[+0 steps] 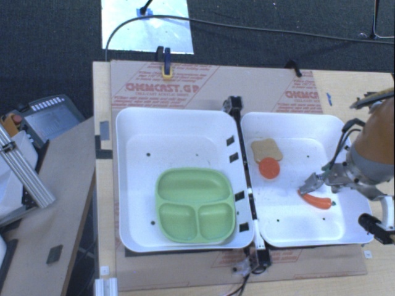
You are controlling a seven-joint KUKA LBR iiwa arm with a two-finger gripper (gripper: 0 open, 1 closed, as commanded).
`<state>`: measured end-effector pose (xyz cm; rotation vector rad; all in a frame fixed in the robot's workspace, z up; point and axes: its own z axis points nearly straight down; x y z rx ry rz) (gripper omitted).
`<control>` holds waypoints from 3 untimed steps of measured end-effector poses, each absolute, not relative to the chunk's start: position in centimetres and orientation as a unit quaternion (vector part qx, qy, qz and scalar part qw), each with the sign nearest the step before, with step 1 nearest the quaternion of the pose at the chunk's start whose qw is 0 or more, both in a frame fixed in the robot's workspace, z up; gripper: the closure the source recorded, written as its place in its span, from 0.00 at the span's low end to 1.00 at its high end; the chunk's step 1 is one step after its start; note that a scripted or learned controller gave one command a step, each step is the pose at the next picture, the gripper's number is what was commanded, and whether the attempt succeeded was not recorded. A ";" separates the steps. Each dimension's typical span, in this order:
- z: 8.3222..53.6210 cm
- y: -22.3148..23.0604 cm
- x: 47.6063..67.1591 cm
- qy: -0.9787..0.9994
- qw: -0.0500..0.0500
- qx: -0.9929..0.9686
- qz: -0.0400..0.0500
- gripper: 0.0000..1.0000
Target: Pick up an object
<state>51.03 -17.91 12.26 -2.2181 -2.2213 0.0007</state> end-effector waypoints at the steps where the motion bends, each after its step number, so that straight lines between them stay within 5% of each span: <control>1: 8.3 -17.9 51.1 -0.708 0.001 -0.707 0.000 0.00; 2: 9.5 -17.9 51.2 -0.708 -0.001 -0.707 -0.001 1.00; 3: 15.7 -18.0 52.1 -0.708 -0.004 -0.706 -0.002 1.00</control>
